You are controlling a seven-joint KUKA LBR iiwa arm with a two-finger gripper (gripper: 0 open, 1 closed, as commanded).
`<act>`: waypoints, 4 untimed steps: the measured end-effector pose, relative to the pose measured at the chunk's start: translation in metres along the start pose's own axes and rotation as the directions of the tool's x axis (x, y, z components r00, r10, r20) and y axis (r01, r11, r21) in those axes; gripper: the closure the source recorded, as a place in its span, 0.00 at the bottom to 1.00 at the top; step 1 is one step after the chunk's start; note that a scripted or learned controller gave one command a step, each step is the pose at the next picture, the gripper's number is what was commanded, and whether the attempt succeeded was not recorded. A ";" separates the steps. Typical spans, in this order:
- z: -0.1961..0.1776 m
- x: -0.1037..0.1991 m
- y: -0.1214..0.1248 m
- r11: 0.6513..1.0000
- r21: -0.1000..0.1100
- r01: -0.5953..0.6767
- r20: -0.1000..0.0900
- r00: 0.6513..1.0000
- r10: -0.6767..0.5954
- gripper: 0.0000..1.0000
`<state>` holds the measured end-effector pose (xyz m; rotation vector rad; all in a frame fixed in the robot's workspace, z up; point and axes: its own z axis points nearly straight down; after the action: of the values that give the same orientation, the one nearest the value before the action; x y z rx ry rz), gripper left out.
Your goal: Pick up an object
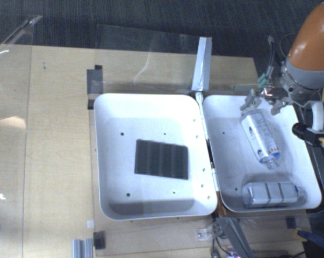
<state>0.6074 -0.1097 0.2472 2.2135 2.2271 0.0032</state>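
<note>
A clear plastic bottle (260, 136) with a blue cap lies at a slant in the right bin (226, 144), cap toward the front. My gripper (265, 102) hangs at the back of that bin, just above the bottle's far end, under the grey wrist and orange band (312, 34). Whether it touches the bottle is unclear. A grey ribbed pack (272, 193) lies along the right bin's front wall. A black ribbed rectangle (162, 159) lies flat in the middle of the left bin (113, 122).
The two bins meet at a raised rim (207, 149). A metal post (202, 63) stands behind that joint. A clear panel covers the wooden bench on the left. Cables and black hardware (312, 130) sit by the right bin's outer edge.
</note>
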 end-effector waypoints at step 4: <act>0.155 -0.095 -0.029 0.987 -0.016 0.158 0.007 0.987 -0.158 0.00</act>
<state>0.5798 -0.2052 0.0921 2.0198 2.3839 0.0146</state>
